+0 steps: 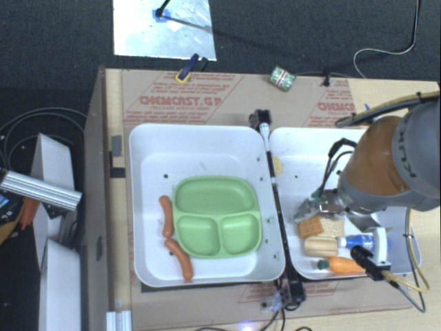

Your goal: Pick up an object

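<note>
My gripper (315,205) hangs low in the right bin (303,158), near its middle, with the grey and orange arm behind it to the right. Just below its tip lies a tan square cracker (311,226). Under that a pale tan cylinder (321,245) lies on its side. An orange carrot (342,266) rests along the bin's front wall. To the right, a white and blue tube (360,241) sits partly under the arm. I see nothing held in the gripper.
The left bin (148,150) holds a green divided plate (218,216) and two sausages, one (166,216) left of the plate and one (180,259) at its front left. A small green can (282,78) lies on the cardboard behind the bins.
</note>
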Robot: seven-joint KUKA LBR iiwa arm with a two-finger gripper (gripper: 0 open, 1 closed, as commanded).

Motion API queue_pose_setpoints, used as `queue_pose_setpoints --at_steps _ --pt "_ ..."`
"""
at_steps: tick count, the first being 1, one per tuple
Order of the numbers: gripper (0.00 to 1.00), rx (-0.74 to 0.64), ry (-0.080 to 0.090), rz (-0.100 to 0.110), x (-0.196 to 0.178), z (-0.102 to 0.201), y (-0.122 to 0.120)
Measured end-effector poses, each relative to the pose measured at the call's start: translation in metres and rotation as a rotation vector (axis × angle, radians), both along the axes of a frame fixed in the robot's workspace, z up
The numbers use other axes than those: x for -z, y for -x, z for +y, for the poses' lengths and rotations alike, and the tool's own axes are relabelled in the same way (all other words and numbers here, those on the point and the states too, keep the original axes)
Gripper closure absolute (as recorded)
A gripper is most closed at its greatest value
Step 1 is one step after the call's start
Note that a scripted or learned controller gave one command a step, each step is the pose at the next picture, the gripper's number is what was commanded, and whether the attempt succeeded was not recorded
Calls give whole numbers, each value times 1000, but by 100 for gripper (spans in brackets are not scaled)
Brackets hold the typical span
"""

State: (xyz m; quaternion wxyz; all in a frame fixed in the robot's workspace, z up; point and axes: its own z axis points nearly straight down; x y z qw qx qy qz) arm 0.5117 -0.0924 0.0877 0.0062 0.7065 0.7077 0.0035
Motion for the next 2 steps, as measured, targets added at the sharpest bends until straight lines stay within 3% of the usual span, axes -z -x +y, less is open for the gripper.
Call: queue_pose_setpoints --at_steps 1,2 --pt "0 1 2 -2 0 8 21" --pt "0 2 -2 9 -69 -59 -35"
